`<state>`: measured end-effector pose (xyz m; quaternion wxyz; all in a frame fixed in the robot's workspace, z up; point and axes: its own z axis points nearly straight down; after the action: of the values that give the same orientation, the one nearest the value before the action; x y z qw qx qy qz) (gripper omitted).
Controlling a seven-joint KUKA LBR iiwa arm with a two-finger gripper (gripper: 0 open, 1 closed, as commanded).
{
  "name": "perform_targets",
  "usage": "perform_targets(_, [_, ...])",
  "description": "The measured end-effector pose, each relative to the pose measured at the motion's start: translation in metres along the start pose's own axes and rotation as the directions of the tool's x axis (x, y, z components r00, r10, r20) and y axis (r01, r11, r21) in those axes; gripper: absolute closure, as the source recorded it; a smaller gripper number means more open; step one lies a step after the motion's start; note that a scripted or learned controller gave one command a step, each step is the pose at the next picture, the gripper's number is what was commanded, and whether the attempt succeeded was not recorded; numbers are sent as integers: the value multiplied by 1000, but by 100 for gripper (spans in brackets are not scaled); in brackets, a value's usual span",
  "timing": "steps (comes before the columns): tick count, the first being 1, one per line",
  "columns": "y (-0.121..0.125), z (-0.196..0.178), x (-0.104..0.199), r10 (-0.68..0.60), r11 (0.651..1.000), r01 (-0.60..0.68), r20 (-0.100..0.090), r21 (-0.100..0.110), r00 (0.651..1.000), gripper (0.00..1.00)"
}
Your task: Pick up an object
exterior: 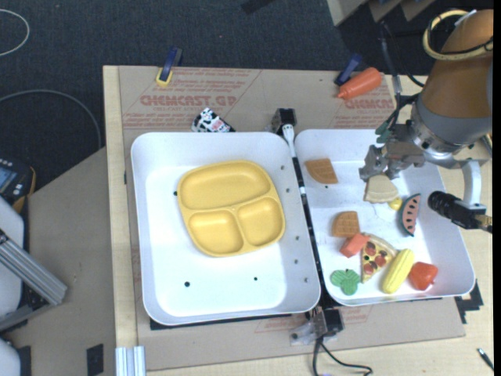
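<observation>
Gripper (381, 171): low in the right bin (450, 245), directly over a pale bread slice (381, 189).
You cannot tell its grip; toy food sits loose for picking.

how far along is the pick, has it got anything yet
Done: the gripper has reached the right bin, just above a pale bread-like piece. In hand: I can't tell whether that piece is gripped. Left: a clear lift. The other toy foods, like the corn, lie in the bin.

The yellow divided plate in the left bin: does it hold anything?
Empty. All three compartments of the yellow plate show bare yellow; the toy food lies in the right bin.
</observation>
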<state>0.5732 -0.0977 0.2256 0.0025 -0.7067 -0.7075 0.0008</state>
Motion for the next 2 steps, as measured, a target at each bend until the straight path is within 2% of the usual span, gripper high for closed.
perform_targets(2, [-79,-8,68,-1,1000,1,0,1,1000,100])
